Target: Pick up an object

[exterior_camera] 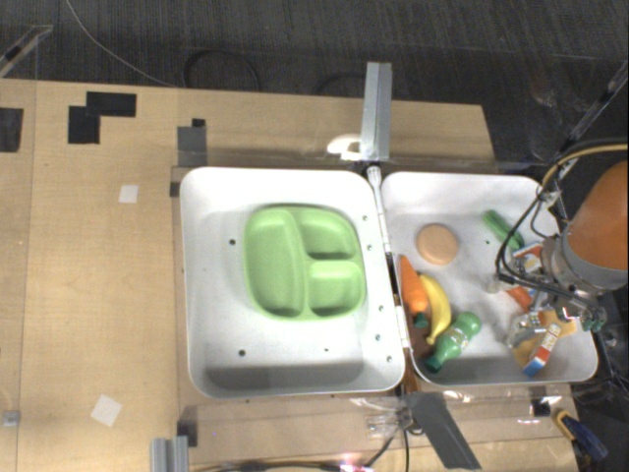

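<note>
Starting far to the gripper's left, the left bin [211, 293] carries a green divided tray [300, 261], lying flat with its three compartments in plain sight. Moving toward the gripper, across the divider into the right bin [462, 190]: against that bin's left wall sits a cluster, an orange carrot-like piece [414, 290], a yellow banana [438, 309] just beside it, and a green bottle [452, 338] lying on its side below them. Something dark is tucked under the banana and bottle, too hidden to name. Up and left of the gripper, a tan round disc [437, 244] rests alone on the bin floor. Nearer still, a green stick-shaped item [500, 228] lies at an angle, partly crossed by black cables [521, 239].

Now the gripper [546, 301] itself, low over the right side of the right bin: cables and the wrist housing cover it, so how the end effector stands is not readable. Just below it lies a crumpled packet [537, 340] with yellow, white and blue on it, with no clear gap between them, though contact is impossible to judge. The orange band [600, 224] of the arm is cut off at the frame's right.
</note>
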Available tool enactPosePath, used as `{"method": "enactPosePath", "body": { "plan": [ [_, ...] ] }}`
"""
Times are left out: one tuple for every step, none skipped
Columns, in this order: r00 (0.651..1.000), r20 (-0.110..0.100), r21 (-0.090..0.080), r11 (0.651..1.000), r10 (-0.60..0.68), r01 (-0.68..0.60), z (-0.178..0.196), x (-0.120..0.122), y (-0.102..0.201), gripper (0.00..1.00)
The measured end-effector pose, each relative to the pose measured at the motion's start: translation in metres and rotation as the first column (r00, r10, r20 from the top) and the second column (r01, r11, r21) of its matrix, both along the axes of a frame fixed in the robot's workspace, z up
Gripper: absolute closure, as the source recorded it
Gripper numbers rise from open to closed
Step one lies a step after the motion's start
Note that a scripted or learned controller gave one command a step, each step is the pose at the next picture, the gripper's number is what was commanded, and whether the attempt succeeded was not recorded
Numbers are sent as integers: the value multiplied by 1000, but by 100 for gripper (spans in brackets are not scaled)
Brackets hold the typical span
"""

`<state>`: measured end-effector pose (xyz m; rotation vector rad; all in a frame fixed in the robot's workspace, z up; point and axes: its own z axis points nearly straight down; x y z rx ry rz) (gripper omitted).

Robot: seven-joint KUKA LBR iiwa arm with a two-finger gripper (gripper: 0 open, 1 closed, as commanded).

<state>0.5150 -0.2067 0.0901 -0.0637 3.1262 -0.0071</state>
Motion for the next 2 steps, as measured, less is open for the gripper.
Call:
{"method": "enactPosePath", "body": {
  "plan": [
    [1000, 18, -5, 1000, 8, -7, 15, 6, 1, 100],
    [983, 2, 4, 983, -184, 184, 149, 49, 2, 100]
  ]
}}
